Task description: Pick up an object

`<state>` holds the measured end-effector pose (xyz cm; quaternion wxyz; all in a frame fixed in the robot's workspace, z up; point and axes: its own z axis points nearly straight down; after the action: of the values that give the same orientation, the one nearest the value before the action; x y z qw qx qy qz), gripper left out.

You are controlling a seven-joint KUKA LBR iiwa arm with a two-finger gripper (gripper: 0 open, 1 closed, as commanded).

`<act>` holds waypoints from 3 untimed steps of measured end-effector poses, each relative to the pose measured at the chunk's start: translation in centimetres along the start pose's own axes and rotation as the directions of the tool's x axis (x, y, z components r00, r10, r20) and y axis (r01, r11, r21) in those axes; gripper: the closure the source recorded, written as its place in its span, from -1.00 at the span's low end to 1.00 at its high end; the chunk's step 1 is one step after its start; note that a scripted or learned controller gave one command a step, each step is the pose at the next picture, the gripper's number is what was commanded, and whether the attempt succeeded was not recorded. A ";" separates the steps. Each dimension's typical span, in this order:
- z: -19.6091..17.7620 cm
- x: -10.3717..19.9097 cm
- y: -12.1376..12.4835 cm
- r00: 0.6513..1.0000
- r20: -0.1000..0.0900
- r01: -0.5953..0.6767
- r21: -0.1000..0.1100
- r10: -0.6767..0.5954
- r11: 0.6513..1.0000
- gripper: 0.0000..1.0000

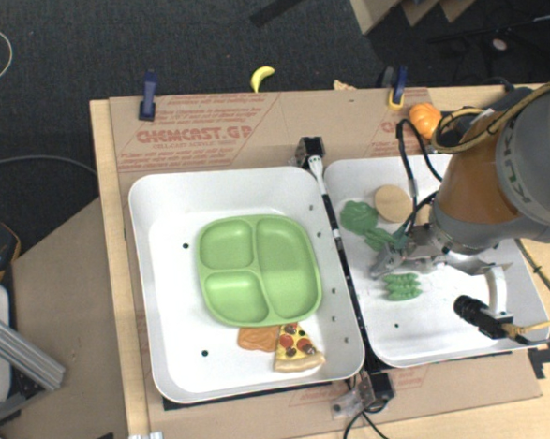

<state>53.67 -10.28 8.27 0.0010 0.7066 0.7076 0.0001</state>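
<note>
Reaching in from the frame's right: grey arm [534, 163] with orange wrist band, hand [393, 257] lowered at centre right.

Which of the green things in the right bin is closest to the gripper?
The small ridged green piece, just below the gripper. The leafy green one lies farther up, beside the tan disc.

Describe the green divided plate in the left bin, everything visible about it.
The green divided plate is pale green, looks like matte plastic, with rounded corners and three compartments: two upper ones and a wider lower one. It lies flat, right side up, slightly rotated, near the middle of the left bin. Its lower edge meets or overlaps an orange-brown toy piece beside a pizza slice.
</note>
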 end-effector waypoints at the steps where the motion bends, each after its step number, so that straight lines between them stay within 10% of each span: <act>1: -0.6 1.0 3.0 1.000 0.000 0.001 -0.002 -0.001 1.000 -1.00; 2: -0.1 0.7 -5.0 1.000 -0.004 -0.005 0.011 0.005 1.000 -1.00; 3: -1.2 0.7 -4.5 1.000 -0.001 -0.003 0.001 0.003 1.000 1.00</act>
<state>49.15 -9.55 9.46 0.0002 0.7077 0.7065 0.0002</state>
